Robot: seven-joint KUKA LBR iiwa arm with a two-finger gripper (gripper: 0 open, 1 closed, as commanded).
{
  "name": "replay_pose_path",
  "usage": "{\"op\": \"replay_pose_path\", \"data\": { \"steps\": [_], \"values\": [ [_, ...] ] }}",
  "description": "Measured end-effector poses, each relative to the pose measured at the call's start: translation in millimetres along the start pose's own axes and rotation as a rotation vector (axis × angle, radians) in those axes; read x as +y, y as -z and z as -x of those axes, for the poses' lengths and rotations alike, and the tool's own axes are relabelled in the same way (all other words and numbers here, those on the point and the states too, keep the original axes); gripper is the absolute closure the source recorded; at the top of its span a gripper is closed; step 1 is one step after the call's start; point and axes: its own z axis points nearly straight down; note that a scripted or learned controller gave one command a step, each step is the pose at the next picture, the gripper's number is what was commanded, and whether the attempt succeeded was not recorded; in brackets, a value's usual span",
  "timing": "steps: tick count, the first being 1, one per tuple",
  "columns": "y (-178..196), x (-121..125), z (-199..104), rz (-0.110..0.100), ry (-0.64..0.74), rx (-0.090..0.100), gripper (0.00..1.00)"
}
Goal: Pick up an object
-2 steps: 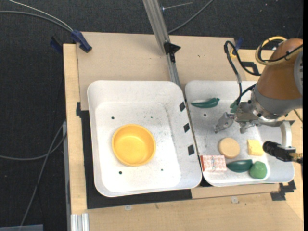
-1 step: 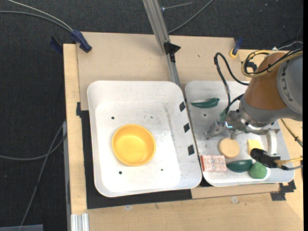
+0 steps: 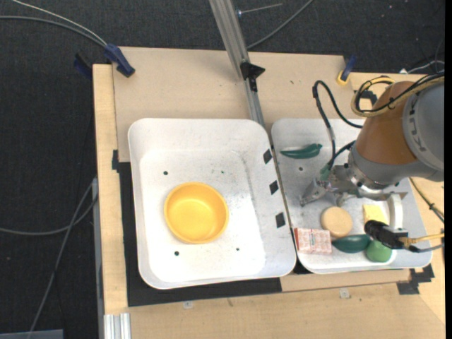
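Fingers of the gripper [image 3: 316,192] pointed left and downward over the right bin [image 3: 291,129], spread apart with nothing between them, their tips low above the bin floor just left of the round tan object [image 3: 337,222]. That tan piece lay near the bin's front, with a red-and-white packet [image 3: 313,240] touching the front wall to its left, a dark green oblong [image 3: 351,244] just in front of it, and a brighter green block [image 3: 379,252] and a pale yellow piece [image 3: 374,212] to its right. A dark green leaf-shaped item [image 3: 301,150] lay apart toward the back. The left bin [image 3: 148,136] on the table [image 3: 183,76] held a yellow bowl [image 3: 195,212]. The tan object looked small, light and probably fairly firm; being rounded, it would likely slip unless pinched squarely across its widest part. The flat packet seemed harder to grasp from above.
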Motion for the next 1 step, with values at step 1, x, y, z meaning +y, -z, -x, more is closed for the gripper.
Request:
{"op": "replay_pose_path", "data": {
  "steps": [1],
  "values": [
    [12.0,0.9,-0.8,0.002,0.000,0.002,1.00]
  ]
}}
